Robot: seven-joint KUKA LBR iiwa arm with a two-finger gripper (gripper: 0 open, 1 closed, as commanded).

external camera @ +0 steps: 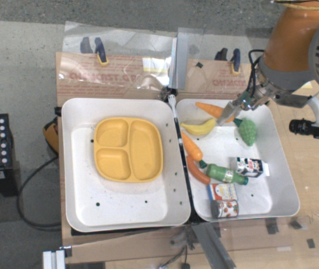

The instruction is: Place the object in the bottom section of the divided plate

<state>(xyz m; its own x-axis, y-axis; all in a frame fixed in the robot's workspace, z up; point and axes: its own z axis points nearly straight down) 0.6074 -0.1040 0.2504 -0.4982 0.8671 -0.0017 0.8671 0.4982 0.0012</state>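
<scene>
A yellow divided plate (129, 149) lies in the left white bin (81, 200), with two small sections on its left and one long section on its right; nothing lies in them. My gripper (227, 115) hangs over the back of the right white bin (280, 172), slanting down to the left. Its tip sits right beside an orange carrot (208, 109) and just above a yellow banana (199, 128). A bumpy green vegetable (248, 131) lies just to its right.
More things lie in the right bin: two more carrots (192, 147) along the left wall, a green bottle (224, 174), a small black-and-white carton (251, 166), and a box and a can (224, 200) at the front. Clamps (100, 50) hold cardboard behind the bins.
</scene>
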